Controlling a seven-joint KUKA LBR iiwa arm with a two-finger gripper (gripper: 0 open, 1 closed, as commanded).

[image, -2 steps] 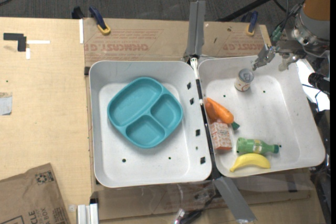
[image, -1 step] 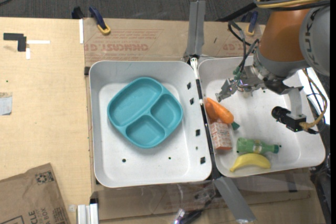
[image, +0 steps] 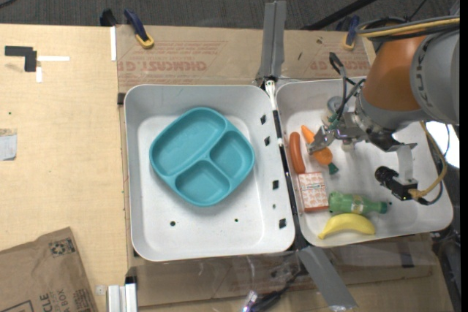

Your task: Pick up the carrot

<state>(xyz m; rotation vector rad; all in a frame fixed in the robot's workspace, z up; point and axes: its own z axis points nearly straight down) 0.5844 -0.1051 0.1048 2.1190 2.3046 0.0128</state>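
The carrot (image: 322, 156) is orange with a green stem end and lies at a slant in the left part of the right bin (image: 431, 212). Its tip points up-left and its stem end points down-right. My gripper (image: 323, 140) is low in this bin, directly over the carrot's middle, and hides that part. The grey arm with its orange band (image: 391, 80) comes in from the upper right.
Just left of the carrot, by the bin wall, lies a red sausage (image: 295, 152). Below it are a pink box (image: 313, 191), a green bottle (image: 357, 203) and a banana (image: 347, 225). The left bin (image: 146, 230) holds a teal divided plate (image: 202, 156).
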